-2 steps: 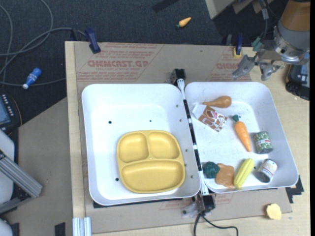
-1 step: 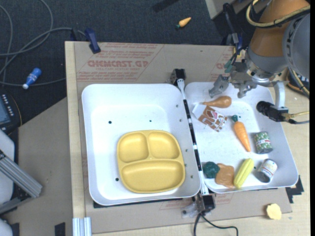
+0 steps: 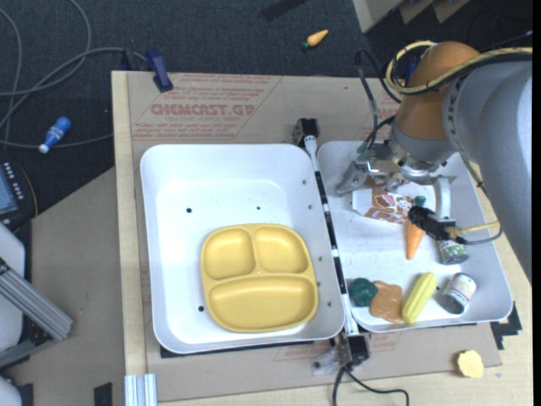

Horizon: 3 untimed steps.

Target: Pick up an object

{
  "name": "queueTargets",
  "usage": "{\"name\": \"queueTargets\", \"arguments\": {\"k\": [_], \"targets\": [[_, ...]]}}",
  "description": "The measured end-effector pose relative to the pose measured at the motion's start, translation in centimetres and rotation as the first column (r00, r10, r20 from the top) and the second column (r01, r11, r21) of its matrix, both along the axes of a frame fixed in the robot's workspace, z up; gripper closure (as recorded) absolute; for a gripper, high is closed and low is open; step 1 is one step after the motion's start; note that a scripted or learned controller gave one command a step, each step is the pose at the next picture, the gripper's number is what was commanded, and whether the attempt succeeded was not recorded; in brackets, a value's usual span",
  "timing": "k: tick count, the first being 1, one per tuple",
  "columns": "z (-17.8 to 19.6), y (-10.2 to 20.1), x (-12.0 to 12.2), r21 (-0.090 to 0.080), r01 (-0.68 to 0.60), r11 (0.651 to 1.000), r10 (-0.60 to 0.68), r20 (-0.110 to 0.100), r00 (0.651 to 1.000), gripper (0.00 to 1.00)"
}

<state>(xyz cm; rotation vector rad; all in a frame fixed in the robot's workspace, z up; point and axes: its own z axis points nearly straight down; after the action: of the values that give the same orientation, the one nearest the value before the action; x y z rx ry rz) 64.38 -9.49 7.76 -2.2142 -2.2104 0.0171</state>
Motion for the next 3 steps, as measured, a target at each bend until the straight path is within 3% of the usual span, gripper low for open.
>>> {"name": "queueTargets", "arguments": {"k": [1,2,3], "targets": [[1.7,0.0,0.2,-0.001,0.000,1.000,0.000,0.009,1.000,1.00],[1.6,0.0,0.2,-0.001,0.000,1.000,0.000,0.008,1.000,0.00],[0.8,-0.1,2.1,-0.003,-0.005,1.000,0.005,0.004,1.000,0.00]]}}
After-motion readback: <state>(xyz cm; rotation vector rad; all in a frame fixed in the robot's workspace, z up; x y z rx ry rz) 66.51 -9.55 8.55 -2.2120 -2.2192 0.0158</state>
